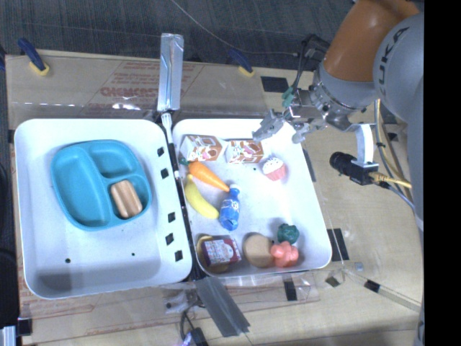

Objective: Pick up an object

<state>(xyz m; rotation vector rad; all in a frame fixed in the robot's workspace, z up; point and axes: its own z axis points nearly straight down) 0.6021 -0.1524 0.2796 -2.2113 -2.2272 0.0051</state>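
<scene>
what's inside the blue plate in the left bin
A brown bread-roll-like toy lies in the blue plate's lower right compartment. The other compartments show bare blue; the patch under the roll is covered.

Bench (374,222) with two white bins (43,265).

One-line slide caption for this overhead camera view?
Gripper hovers over right bin's far edge near cupcake; blue tray sits in left bin.

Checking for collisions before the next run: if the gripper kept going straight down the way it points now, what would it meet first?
Probably the small printed carton at the right bin's far edge: the gripper hangs just above it. Depth is unclear from this slanted view, so the cupcake toy nearby is possible too.
</scene>
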